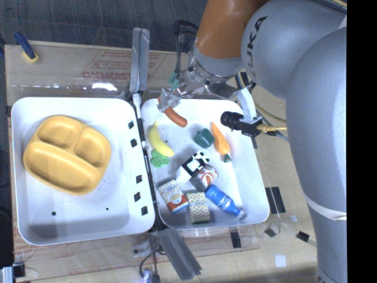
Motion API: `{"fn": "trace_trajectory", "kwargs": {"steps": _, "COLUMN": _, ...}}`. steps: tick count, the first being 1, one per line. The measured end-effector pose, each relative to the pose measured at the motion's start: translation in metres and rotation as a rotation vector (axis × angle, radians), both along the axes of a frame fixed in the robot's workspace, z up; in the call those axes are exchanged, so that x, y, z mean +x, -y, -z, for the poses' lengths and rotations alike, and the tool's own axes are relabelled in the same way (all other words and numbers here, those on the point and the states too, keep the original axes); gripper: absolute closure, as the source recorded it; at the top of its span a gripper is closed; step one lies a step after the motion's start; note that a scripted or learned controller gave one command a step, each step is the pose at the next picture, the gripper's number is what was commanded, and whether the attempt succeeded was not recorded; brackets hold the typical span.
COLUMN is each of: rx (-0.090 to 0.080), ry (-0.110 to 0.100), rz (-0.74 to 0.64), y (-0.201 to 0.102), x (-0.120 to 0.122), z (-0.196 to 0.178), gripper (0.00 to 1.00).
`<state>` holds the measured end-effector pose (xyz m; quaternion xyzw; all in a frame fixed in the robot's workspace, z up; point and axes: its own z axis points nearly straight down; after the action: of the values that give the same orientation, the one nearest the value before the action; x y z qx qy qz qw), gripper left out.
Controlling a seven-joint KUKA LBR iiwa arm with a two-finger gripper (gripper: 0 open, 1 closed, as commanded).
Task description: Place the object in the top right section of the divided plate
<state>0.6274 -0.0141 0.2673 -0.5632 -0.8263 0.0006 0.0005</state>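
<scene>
The yellow divided plate (66, 153) lies in the left bin (35, 229), with two smaller sections toward the back and one long section in front; nothing lies in it. My gripper (169, 98) hangs over the back left corner of the right bin (254, 184), just above and behind a red-orange sausage (176, 118) that lies on the bin floor. I see nothing clearly held in the gripper. The grey arm and its orange band cover the back right of the view.
The right bin also holds a banana (158, 140), a green ridged piece (158, 159), a teal pepper (204, 137), a carrot (221, 141), a black-and-white cube (194, 163), a can (207, 175), a blue bottle (222, 200) and small cartons (172, 196). A grey divider rail (139, 63) runs between the bins.
</scene>
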Motion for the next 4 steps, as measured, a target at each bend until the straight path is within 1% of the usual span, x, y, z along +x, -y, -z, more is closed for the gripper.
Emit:
{"fn": "trace_trajectory", "kwargs": {"steps": 1, "rx": 0.0, "ry": 0.002, "rz": -0.3, "y": -0.078, "x": 0.029, "z": 0.027, "gripper": 1.0}}
{"fn": "trace_trajectory", "kwargs": {"steps": 2, "rx": 0.001, "ry": -0.002, "rz": -0.607, "y": -0.049, "x": 0.013, "z": 0.076, "gripper": 1.0}}
{"fn": "trace_trajectory", "kwargs": {"steps": 3, "rx": 0.001, "ry": 0.0, "rz": -0.667, "y": -0.071, "x": -0.032, "z": 0.075, "gripper": 1.0}}
{"fn": "trace_trajectory", "kwargs": {"steps": 4, "rx": 0.0, "ry": 0.002, "rz": -0.805, "y": -0.138, "x": -0.001, "z": 0.067, "gripper": 1.0}}
